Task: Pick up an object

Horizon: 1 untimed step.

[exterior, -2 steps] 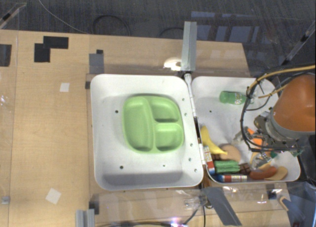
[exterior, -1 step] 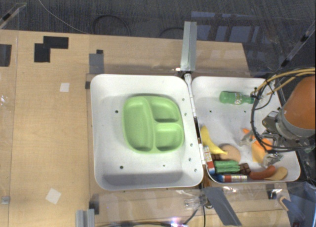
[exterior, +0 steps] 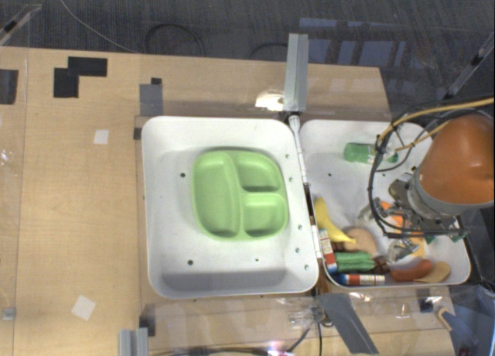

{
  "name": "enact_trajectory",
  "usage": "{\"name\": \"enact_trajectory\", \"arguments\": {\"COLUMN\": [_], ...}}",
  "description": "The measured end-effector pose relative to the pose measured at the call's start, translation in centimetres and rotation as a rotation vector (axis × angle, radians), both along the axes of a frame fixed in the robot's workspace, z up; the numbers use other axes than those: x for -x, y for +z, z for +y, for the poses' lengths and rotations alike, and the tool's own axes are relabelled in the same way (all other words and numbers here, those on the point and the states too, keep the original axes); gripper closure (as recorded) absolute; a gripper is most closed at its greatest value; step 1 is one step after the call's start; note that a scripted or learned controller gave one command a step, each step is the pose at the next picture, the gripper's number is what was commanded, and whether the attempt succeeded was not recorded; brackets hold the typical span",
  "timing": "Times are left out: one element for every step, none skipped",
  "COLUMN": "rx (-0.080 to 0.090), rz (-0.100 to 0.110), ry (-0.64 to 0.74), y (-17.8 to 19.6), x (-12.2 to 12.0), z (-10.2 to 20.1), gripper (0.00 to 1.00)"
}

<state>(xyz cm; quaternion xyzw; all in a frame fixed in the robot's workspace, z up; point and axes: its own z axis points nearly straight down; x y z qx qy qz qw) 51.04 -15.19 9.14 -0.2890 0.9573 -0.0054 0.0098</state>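
The arm (exterior: 456, 165) reaches down into the right bin (exterior: 332, 142) on the desk (exterior: 69, 215), its pincer (exterior: 402, 231) low over a heap of small things in the bin's near part. I cannot tell how it stands or whether it has hold of anything.

In that bin, a banana (exterior: 329, 223) lies by the left wall, markers (exterior: 352, 269) along the near wall, and a green bottle (exterior: 360, 152) near the far wall. The left bin (exterior: 166, 192) holds a green divided tray (exterior: 238, 193).

No text, label, brand, number or sign can be read on anything in the camera view; any markings on the small items are too small and blurred to make out.
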Motion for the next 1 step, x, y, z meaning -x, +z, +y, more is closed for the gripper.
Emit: {"name": "enact_trajectory", "arguments": {"rx": [0.000], "rz": [-0.019], "ry": [0.005], "y": [1.48], "x": [-0.62], "z": [0.19], "gripper": [1.00]}}
